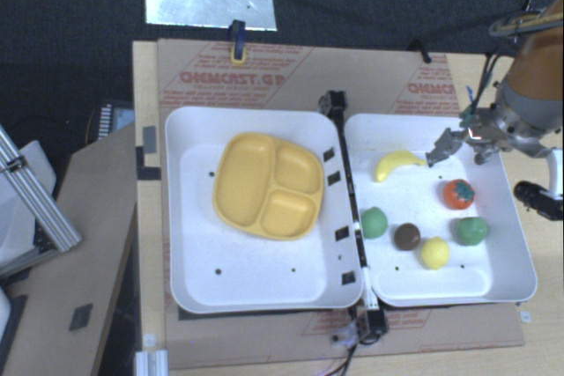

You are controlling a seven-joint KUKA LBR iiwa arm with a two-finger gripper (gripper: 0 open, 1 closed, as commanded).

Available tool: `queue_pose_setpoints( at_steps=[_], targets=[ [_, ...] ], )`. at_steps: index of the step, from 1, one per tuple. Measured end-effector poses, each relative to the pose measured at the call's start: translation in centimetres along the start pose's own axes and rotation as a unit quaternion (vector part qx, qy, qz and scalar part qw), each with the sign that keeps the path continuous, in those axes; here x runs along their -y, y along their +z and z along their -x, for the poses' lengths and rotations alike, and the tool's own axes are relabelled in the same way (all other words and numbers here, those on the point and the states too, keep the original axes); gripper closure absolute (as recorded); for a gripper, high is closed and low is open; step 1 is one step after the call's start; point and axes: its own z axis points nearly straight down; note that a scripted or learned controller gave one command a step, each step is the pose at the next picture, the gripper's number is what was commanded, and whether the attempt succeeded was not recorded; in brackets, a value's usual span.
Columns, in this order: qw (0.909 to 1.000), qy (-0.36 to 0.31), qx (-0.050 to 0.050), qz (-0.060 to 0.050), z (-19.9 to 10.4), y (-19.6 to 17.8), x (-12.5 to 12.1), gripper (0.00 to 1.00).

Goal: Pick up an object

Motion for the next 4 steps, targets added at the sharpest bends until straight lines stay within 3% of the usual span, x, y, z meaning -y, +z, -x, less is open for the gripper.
queue_pose_setpoints(
  at_steps=[2,3,4],
  targets=[
    [1.0000,-0.002,0.000,0.001,-0.2,10.4,-1.5,0.00],
    [1.0000,-0.002,0.001,0.004,-0.1,9.0,-1.6,1.00],
    [1.0000,0.001,0.001,0.004,0.1,4.1,-0.8,1.00]
  ],
)
